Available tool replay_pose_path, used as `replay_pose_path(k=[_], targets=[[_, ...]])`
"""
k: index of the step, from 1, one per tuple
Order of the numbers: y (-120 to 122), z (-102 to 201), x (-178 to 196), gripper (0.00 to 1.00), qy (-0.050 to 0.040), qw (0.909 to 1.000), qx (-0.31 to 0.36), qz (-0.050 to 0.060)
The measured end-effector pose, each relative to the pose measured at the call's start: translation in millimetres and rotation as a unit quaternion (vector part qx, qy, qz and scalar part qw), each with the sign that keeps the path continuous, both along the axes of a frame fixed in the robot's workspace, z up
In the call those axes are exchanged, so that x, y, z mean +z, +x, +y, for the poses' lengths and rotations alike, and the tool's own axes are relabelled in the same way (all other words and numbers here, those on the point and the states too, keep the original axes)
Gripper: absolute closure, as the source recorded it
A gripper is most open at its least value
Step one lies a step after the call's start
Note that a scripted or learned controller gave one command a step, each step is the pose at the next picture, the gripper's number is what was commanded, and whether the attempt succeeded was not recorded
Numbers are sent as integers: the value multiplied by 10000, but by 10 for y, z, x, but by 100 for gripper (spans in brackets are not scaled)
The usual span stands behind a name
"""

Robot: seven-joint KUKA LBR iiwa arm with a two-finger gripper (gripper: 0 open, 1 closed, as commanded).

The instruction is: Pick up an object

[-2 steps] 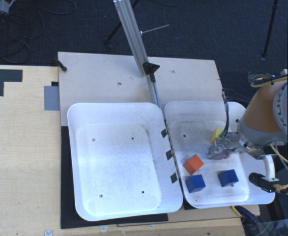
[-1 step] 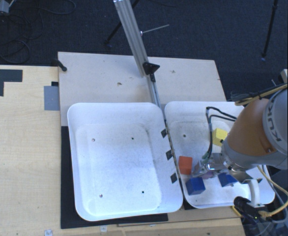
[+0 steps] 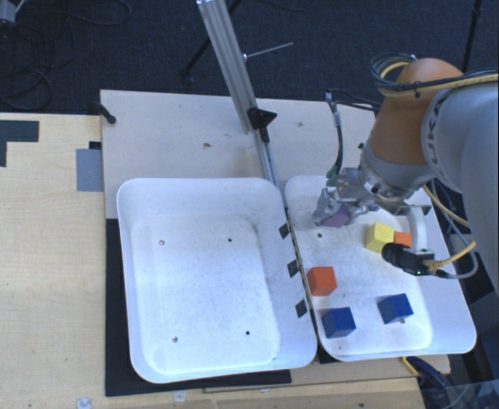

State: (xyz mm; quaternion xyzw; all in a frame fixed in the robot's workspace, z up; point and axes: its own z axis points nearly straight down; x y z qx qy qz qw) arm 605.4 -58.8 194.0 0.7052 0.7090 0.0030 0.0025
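- In the right bin (image 3: pixel 454 335), near its back edge, we see a small purple object (image 3: pixel 340 216).
- It sits between the fingertips of the gripper (image 3: pixel 335 210), held there, fingers closed narrowly around it.

Arm (image 3: pixel 458 143): smooth grey rounded housing, with a broad orange band (image 3: pixel 407 113) seen above the wrist. Yellow and black cables (image 3: pixel 445 220) are looped along the arm's side. Gripper (image 3: pixel 339 204): metallic grey, angular; detail is blurred, possibly with purple near the tip
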Motion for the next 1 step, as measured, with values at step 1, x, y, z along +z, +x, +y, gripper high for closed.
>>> replay_pose_path(k=[1], targets=[[-341,707,6,100,16,10000,0,73]])
